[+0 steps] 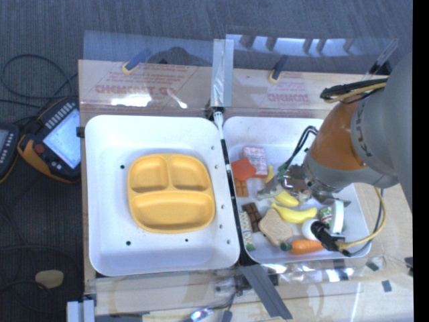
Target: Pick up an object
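Nearest the front rim of the right bin [362,247], a carrot [305,246] lies with its long axis running left to right, its green end pointing left and its smooth orange body toward the arm. Just behind it sits a tan, rough-looking slice of bread [276,228], roughly triangular, and to its left a dark brown bar [251,214] lies along the bin's left wall. A banana [295,212], glossy yellow and curved, rests above the bread with its long axis also left to right, its ends turned up toward the gripper [293,182]. The gripper hangs low over this pile, just above the banana; whether it is wide or narrow I cannot tell from here, and nothing is seen between its parts. Farther back lie an orange wedge [242,169] and a pink-and-white packet [256,158]. The left bin [100,200], smooth white plastic with rounded corners, carries a yellow tray [171,192] with three moulded compartments. Behind both bins stand clear panels over brown cardboard [144,82].
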